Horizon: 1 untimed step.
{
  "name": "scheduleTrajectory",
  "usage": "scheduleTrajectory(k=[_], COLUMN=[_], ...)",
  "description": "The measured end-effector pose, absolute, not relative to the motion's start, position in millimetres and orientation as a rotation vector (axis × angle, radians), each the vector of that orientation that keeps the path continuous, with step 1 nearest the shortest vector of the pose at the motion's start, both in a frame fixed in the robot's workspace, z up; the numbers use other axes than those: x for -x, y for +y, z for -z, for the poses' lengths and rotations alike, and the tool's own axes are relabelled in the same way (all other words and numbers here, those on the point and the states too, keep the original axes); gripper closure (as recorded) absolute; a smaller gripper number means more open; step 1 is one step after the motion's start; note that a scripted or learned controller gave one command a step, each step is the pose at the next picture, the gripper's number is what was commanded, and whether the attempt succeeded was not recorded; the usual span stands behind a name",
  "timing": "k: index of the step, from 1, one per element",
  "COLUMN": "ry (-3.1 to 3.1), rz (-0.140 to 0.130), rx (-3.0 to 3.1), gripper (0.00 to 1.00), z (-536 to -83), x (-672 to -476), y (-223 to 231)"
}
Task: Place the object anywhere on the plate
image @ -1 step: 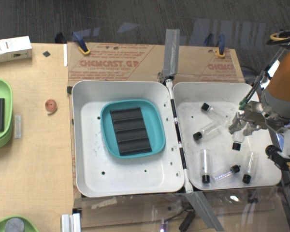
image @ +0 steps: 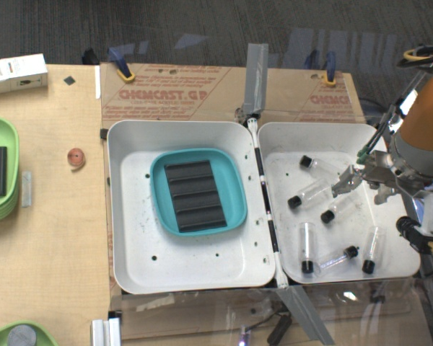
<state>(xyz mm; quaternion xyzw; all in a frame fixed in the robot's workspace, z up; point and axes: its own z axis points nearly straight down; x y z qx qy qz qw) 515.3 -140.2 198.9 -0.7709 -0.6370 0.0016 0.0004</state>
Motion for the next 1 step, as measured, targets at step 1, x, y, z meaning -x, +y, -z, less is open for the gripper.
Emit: scheduleTrajectory(k=[1], ry=[-2.020], rz=[-0.005], rx=[2.405], gripper=[0.00], z=[-218.7], x=[-536.8], y=[-190.9])
